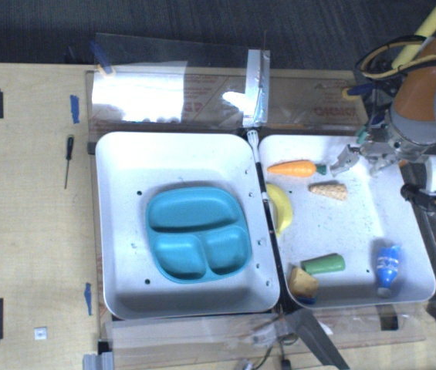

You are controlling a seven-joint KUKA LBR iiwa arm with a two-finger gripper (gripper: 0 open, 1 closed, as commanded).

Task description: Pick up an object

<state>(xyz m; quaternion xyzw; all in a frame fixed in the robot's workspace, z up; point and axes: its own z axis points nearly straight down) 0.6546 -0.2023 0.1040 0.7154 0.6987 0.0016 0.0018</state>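
My gripper (362,159) hangs over the far right corner of the right bin (410,230), open, with nothing between its fingers. An orange carrot (292,169) lies just to its left, and a beige corn cob (329,192) sits just in front of it. A yellow banana (281,209) rests against the bin's left wall. A green cylinder (324,264) and a brown piece (303,283) lie near the front left corner. At the front right stands a blue bottle (387,264).
The left bin (117,206) holds a blue divided tray (198,232). A clear plastic panel (171,91) stands behind the bins. The grey arm with its orange band (422,99) and cables comes in from the upper right.
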